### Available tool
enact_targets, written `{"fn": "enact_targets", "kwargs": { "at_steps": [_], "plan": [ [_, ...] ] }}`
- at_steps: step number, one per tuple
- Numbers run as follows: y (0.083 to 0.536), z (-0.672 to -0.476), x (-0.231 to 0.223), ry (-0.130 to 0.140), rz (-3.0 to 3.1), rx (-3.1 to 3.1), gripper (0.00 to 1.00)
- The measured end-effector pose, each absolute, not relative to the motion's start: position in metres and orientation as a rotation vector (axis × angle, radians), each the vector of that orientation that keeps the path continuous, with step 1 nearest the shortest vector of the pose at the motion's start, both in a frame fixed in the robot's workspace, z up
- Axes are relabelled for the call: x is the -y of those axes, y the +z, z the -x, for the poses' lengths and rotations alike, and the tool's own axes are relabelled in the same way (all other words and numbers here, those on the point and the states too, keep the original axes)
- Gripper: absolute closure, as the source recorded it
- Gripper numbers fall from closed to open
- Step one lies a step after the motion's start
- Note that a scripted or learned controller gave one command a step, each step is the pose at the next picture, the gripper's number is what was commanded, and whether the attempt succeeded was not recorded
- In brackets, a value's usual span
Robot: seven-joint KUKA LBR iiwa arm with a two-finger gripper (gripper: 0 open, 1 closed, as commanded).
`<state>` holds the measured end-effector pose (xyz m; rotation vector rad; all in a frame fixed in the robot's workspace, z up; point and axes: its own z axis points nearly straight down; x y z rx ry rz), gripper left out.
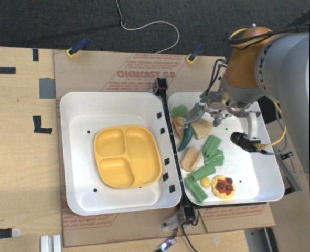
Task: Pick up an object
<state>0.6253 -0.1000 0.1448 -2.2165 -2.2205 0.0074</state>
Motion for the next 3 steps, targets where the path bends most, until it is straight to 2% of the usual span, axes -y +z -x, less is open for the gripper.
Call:
{"fn": "enact_targets", "kwargs": {
  "at_steps": [1,2,3],
  "plan": [
    [0.086,-0.63,0.106,0.004,2.224,2.226,0.0],
    [0.089,-0.632,0.106,-0.001,2.224,2.227,0.0],
    [0.101,-0.634,0.107,-0.008,2.228,2.233,1.0]
  ]
}}
